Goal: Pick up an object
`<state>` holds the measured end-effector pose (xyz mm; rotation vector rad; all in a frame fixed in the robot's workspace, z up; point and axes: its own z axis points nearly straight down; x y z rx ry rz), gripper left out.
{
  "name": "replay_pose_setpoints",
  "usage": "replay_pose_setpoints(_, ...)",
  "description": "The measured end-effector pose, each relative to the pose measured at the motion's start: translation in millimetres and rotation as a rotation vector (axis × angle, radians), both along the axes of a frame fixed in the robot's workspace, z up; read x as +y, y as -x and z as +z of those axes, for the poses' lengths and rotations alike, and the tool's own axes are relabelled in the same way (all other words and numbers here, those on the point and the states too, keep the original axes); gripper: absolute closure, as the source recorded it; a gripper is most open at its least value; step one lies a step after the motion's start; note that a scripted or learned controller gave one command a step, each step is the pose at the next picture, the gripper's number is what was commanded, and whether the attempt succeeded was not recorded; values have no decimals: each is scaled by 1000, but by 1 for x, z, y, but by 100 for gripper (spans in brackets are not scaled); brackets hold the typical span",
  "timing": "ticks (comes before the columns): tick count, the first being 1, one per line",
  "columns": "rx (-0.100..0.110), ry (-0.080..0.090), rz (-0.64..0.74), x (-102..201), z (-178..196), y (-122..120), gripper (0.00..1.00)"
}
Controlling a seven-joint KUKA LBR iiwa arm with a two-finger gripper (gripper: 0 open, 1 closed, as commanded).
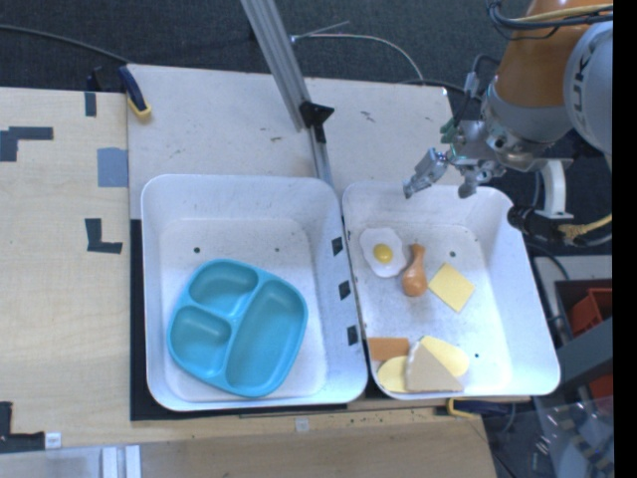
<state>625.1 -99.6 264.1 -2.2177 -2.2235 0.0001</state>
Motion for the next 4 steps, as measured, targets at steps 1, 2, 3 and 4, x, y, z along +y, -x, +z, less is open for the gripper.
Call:
replay_pose_setpoints(1, -2, 1, -1, -22, 9, -27, 0)
replay_pose_setpoints(2, 7, 1, 0, -7, -94, -55, 0)
replay_pose_setpoints(3, -8, 5, -5, -64, 10, -18, 0)
replay_pose_setpoints(4, 8, 1, -1, -52, -137, -54, 0)
